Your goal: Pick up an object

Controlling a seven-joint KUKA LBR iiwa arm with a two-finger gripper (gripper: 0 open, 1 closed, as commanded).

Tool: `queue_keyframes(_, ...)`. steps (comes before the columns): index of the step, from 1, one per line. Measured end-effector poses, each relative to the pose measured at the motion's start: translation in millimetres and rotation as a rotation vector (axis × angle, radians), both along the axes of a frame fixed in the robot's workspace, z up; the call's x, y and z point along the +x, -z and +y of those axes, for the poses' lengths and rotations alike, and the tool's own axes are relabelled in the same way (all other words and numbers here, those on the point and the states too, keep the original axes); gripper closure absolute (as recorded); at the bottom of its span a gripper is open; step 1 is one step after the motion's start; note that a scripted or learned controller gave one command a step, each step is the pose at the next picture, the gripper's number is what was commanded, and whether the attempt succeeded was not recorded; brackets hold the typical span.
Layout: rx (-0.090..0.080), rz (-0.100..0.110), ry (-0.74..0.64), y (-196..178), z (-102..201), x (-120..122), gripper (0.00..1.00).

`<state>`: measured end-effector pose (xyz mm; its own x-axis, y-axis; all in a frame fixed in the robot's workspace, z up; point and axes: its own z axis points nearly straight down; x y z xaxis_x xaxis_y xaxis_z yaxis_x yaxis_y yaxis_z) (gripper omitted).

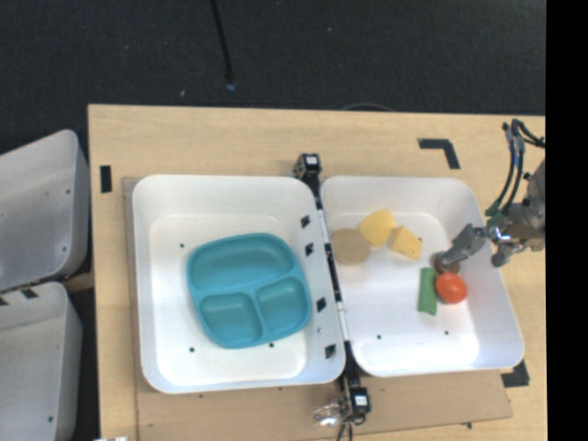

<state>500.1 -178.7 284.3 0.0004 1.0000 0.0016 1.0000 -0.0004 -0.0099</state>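
Two white bins side by side on a wooden desk [110, 145]. Left bin [152, 338] holds a teal tray [248, 288] with three sections, lying flat, turned a bit askew.

Right bin [496, 338] holds the loose items. Tomato [451, 288]: small, round, orange-red, smooth, at the right side of the bin's middle. Green block [427, 291]: narrow, upright-oriented strip, touching or just beside the tomato's left. Yellow lump [377, 226]: rounded, in the far left part of the bin. Yellow wedge [407, 243]: paler, blocky, just right of the lump, touching or nearly so. Tan disc [349, 245]: flat, round, brownish, just left of the lump, near the divider between bins.

End effector [450, 255] comes in from the right over the right bin, grey, tip just above the tomato on the far side, very close to it. Whether it touches the tomato cannot be told. How far open it is cannot be told; nothing is seen held in it. Cables [510, 168] loop on the arm at the right edge.
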Motion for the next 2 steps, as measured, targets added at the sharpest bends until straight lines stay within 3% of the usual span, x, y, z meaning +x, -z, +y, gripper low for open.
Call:
queue_keyframes(1,-0.002,-0.008,-0.002,-4.0,0.2,1.6,0.00)
queue_keyframes(2,-0.001,-0.002,0.000,60.2,-6.1,0.2,0.00)
